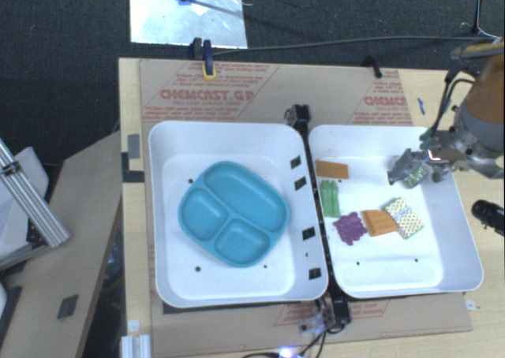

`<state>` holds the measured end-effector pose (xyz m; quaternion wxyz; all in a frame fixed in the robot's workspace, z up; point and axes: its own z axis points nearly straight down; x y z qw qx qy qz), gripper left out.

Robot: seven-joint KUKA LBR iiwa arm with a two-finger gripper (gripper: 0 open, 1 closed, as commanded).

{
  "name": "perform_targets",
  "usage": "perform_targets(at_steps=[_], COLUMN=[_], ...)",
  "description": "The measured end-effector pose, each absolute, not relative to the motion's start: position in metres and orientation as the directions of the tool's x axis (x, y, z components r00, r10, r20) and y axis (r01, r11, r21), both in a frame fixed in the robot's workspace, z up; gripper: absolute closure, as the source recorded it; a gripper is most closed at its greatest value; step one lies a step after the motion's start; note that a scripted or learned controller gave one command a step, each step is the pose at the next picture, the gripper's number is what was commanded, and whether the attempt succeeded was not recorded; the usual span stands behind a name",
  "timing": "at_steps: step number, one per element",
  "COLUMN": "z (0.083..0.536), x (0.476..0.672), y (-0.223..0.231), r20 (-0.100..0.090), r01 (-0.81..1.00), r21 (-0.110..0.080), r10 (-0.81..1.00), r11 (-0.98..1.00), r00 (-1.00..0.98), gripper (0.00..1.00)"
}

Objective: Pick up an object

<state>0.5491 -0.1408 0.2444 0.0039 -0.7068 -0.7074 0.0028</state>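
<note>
Claw above smooth white bin

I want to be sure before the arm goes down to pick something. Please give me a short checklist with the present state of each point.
1. Objects available in the right bin: ok; orange block, green piece, purple piece, orange piece, patterned block.
2. Gripper above the right bin: ok.
3. Gripper free of any object: cannot tell.
4. Gripper directly over a target: not ok; it hangs beside the patterned block, toward the bin's far side.
5. Targets well separated: not ok; purple piece, orange piece and patterned block touch.
</note>
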Motion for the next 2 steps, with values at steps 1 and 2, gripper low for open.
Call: perform_targets(at_steps=[1, 2], z=[0.25, 0.205], x=[0.551, 0.557], y=[-0.141, -0.135], r20=[0.0, 0.0], r01=[1.0, 1.0], r21=[0.001, -0.001], r10=[1.0, 1.0], r11=[0.004, 0.003], r00=[-0.004, -0.003], gripper=[0.0, 0.0])
